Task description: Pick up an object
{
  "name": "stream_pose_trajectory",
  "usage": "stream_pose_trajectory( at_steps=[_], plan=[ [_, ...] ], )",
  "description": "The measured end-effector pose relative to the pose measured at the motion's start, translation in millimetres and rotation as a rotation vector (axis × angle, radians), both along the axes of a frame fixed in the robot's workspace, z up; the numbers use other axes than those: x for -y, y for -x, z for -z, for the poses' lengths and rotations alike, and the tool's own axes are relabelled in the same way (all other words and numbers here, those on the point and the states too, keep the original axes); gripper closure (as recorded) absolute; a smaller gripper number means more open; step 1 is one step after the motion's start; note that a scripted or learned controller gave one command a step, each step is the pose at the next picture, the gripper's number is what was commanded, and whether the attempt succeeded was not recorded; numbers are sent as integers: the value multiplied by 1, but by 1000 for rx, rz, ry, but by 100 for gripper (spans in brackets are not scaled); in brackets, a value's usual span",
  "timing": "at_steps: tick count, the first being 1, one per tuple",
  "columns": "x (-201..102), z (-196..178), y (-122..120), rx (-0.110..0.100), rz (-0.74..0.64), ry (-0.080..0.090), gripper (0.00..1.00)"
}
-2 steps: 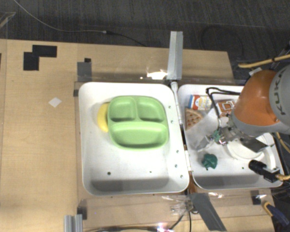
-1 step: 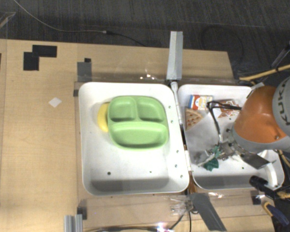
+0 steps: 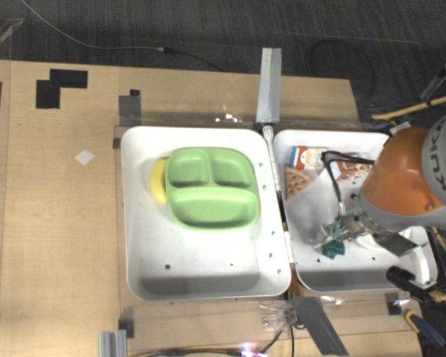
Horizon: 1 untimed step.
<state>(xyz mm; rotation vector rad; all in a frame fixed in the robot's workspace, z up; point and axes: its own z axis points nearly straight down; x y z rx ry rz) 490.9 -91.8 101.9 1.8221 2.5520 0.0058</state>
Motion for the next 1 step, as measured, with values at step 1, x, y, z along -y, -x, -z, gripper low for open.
stream_pose_trajectory(
  at_steps=[1],
  plan=[
    [-62, -109, -31, -2, -151, 0, 100]
  ],
)
